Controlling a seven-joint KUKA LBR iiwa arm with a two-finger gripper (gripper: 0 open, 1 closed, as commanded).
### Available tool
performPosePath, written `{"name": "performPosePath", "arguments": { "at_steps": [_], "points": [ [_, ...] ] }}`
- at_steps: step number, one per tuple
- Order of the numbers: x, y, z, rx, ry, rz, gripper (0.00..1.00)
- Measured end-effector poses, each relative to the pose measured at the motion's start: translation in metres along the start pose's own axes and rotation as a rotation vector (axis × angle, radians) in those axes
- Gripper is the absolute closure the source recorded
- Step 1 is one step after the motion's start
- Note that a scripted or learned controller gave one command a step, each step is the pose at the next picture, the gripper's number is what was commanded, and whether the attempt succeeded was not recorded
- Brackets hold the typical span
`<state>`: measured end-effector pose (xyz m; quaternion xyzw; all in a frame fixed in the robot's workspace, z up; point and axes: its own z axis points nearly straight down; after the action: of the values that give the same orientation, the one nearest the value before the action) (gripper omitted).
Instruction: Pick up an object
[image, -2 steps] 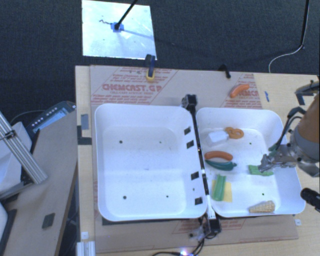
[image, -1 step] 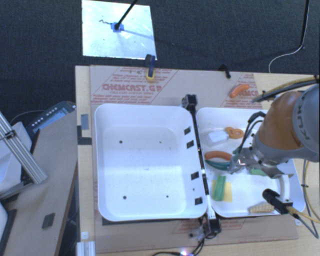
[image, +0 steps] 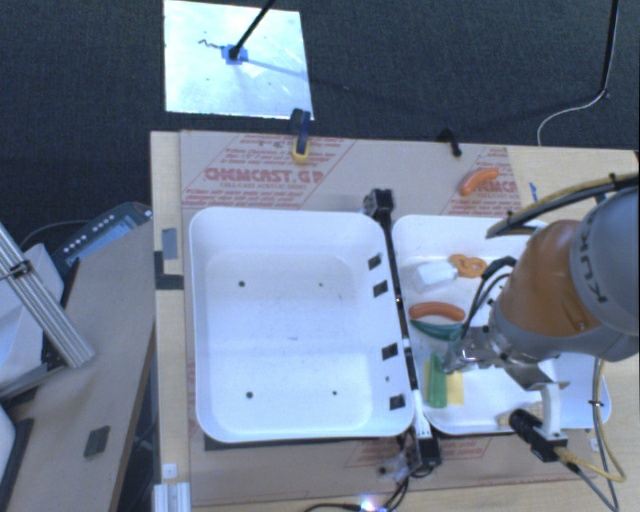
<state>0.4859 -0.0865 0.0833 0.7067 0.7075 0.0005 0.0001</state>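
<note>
Your tool (image: 458, 358) was down in the right bin (image: 420, 232), at the yellow block (image: 455, 388) and green piece (image: 436, 384); its opening couldn't be made out. A red sausage (image: 436, 311) lay just beyond, near the divider. The left bin (image: 290, 325) offered open room beside it.

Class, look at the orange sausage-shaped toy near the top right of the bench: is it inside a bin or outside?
Outside. The orange sausage-shaped toy lies on the brown board beyond the far rim of the right white bin.
</note>
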Motion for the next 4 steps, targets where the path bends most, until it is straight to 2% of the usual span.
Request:
{"name": "performPosePath", "arguments": {
  "at_steps": [1,2,3,4],
  "points": [
    [0.068,0.047,-0.107,-0.013,0.001,-0.012,1.0],
    [0.092,0.141,-0.14,-0.012,-0.001,-0.008,1.0],
    [0.129,0.138,-0.099,0.002,0.001,-0.006,1.0],
    [0.133,0.127,-0.101,0.0,-0.001,-0.003,1.0]
  ]
}}
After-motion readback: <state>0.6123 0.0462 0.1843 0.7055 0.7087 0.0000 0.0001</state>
